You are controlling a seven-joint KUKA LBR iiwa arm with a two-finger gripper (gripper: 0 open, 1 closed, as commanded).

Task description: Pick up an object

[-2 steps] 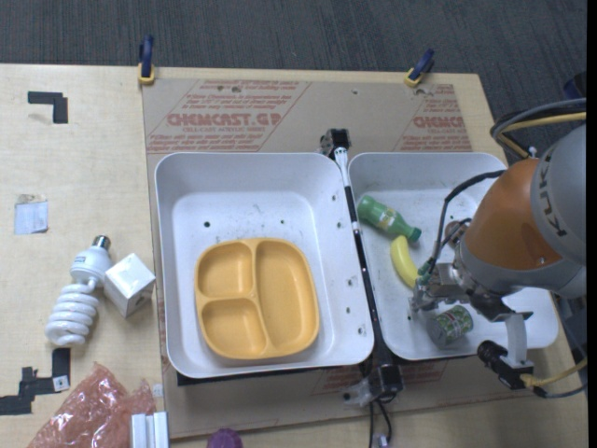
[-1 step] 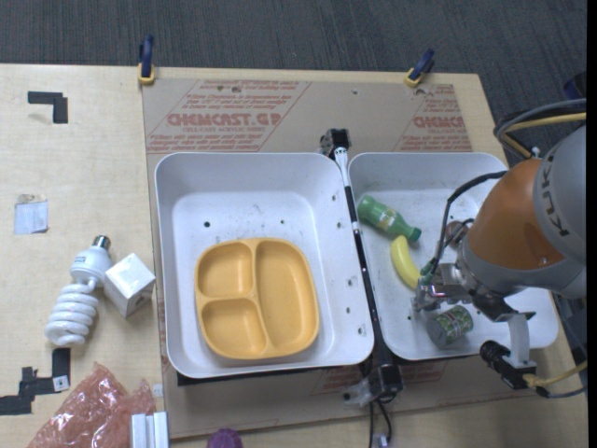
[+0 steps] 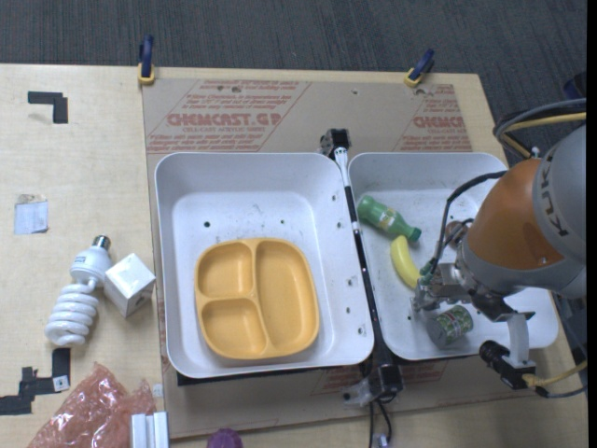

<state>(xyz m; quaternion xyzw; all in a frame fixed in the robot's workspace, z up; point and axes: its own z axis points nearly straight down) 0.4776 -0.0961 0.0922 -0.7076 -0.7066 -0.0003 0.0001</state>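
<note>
Arm over the right bin (image 3: pixel 485 171), gripper (image 3: pixel 437 297) low among three small objects.

Whether the claw is spread or pinching cannot be told. A green-patterned can (image 3: pixel 452 326) lies just below it near the bin's front; a yellow banana (image 3: pixel 404 261) and a green bottle (image 3: pixel 385 217) with a yellow label lie farther back. The board behind the bin reads "CHEMCAST".

A yellow-orange divided plate (image 3: pixel 256 299) is showing against the white of the left bin (image 3: pixel 177 250). In the white right bin (image 3: pixel 410 175), a green bottle (image 3: pixel 385 217) with a yellow label is lying beside a yellow banana (image 3: pixel 405 262) and a green-patterned can (image 3: pixel 451 326). An orange band is glowing on the grey arm (image 3: pixel 513 227). Red lettering is running across the brown board (image 3: pixel 233 110).
</note>
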